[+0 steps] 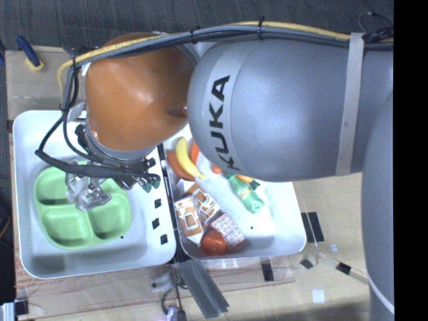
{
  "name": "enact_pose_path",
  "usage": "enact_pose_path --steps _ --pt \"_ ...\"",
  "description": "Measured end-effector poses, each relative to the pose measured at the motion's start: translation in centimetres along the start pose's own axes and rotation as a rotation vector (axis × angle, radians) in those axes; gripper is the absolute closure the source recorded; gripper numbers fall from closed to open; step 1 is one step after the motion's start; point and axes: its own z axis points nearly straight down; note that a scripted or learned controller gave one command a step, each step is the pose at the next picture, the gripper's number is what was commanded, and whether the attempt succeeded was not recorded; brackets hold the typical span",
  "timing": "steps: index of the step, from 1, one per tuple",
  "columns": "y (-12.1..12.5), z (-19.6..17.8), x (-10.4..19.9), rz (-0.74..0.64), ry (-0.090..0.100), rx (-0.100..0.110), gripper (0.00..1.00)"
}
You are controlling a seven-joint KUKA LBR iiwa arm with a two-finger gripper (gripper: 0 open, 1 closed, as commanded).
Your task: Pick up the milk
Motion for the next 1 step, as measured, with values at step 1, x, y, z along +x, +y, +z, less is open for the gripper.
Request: enact_pose_path --steps 1 --pt "0.03 -1.06 -0.12 -0.003 -0.003 0.001 1.00"
